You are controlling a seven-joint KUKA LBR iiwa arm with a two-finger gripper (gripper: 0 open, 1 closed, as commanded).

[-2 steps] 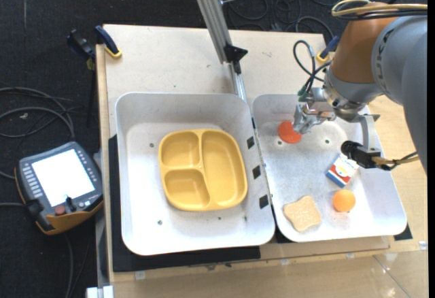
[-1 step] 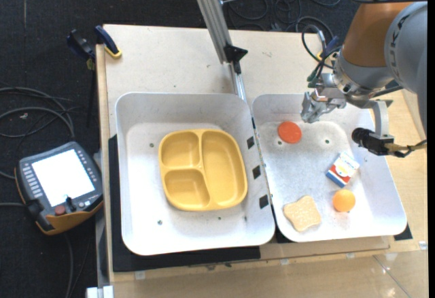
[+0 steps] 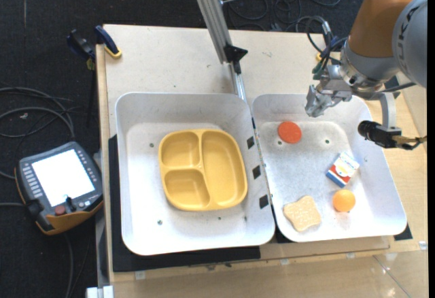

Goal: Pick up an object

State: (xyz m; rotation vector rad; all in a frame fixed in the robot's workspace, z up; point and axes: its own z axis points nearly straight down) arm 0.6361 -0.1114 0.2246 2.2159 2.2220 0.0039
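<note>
Red round object [image 3: 290, 132] sits in the upper left of the right bin [image 3: 380, 188], just down-left of the gripper [image 3: 315, 107], which hangs near the bin's top rim; whether it is apart or together cannot be told. Being round, it offers no long axis. The carton [image 3: 342, 169], orange ball [image 3: 344, 201] and cracker [image 3: 302, 213] lie well apart toward the lower right, leaving open floor around it.
</note>
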